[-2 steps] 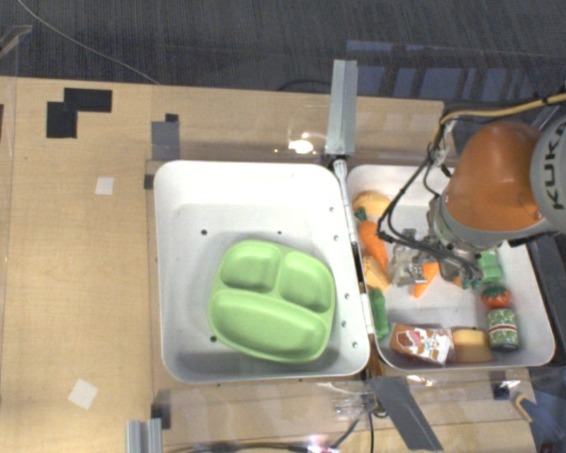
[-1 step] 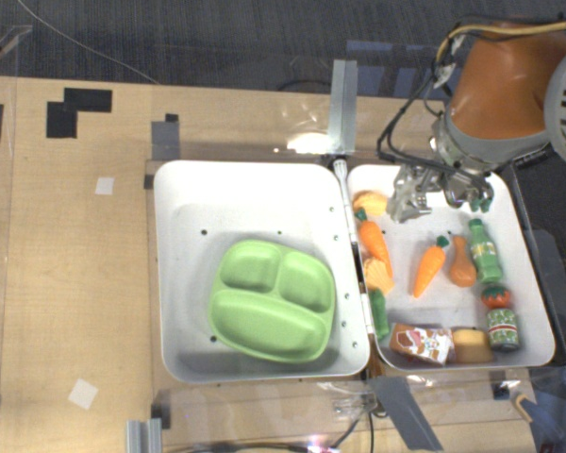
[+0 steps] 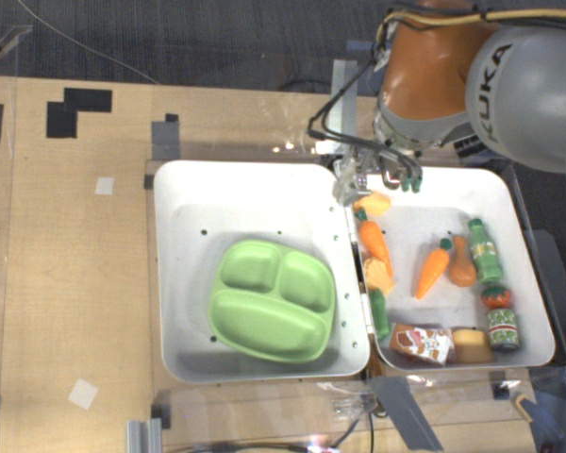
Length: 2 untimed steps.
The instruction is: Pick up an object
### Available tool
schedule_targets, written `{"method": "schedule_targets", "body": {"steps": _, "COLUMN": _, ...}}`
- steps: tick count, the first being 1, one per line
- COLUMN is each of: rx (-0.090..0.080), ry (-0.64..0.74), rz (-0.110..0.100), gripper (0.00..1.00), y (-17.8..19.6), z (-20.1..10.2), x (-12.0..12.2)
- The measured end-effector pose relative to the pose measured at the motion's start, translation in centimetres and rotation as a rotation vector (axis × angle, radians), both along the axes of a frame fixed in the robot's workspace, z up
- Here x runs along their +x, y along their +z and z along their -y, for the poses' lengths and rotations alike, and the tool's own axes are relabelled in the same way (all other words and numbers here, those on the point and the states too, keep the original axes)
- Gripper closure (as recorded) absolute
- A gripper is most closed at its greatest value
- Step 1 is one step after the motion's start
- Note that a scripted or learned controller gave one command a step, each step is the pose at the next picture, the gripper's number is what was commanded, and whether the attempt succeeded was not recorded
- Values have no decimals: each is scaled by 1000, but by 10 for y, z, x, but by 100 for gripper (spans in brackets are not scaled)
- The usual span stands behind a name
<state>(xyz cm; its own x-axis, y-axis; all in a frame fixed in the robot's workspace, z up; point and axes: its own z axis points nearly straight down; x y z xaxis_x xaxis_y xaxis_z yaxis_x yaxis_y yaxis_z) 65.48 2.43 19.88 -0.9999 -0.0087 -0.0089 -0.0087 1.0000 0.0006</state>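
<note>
The grey arm (image 3: 509, 83) with its orange band is reaching in from the upper right of the frame, and its gripper (image 3: 377, 179) is hanging over the top left corner of the right bin (image 3: 526, 253), close to the wall shared by the two bins. From this angle I cannot tell whether anything is caught in the gripper or how it is set; the metal parts are blurring together beneath the wrist. A small yellow piece (image 3: 374, 203) is lying directly under the gripper, near or touching it. Just below it an orange carrot (image 3: 373, 242) is lying along the bin's left wall, with a pale orange lump (image 3: 379, 273) and a dark green vegetable (image 3: 378, 312) lined up below that toward the bottom of the frame. A second carrot (image 3: 432, 269) is sitting tilted in the middle of the bin, beside a brownish orange piece (image 3: 462, 262). Along the right side a green bottle (image 3: 484, 252) is lying above a small jar with a red top (image 3: 500, 324). At the lower edge a red and white carton (image 3: 422, 343) is resting next to a tan piece (image 3: 470, 344). In the left bin (image 3: 184, 196) a green divided plate (image 3: 272, 298) is sitting right of centre, well apart from the gripper.
</note>
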Motion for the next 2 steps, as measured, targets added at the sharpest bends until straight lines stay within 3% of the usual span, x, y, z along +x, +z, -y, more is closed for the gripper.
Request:
{"method": "schedule_targets", "body": {"steps": 1, "rx": 2, "ry": -186, "rz": 5, "gripper": 100, "y": 60, "z": 37, "x": 16}}
{"method": "schedule_targets", "body": {"steps": 2, "rx": 3, "ry": -181, "rz": 15, "gripper": 100, "y": 73, "z": 35, "x": 18}}
